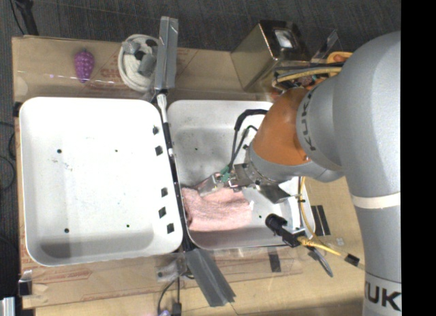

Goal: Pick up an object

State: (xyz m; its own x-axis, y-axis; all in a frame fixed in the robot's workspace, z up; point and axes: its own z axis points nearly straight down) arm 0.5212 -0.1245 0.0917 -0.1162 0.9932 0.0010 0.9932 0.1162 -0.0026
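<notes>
Now | pink cloth (214,209): soft, crumpled, right bin's (204,120) near corner | gripper (228,180): opening unclear, cloth's upper edge

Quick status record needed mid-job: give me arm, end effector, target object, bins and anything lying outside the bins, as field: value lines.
arm: grey KUKA arm reaching in from the right over the right bin
end effector: low in the right bin, at the top edge of the pink cloth; finger state not readable
target object: pink cloth, crumpled at the right bin's near left corner
left bin: white, beside the right bin
outside bins: purple grape-like toy and a white rope coil on the bench beyond the left bin
</notes>
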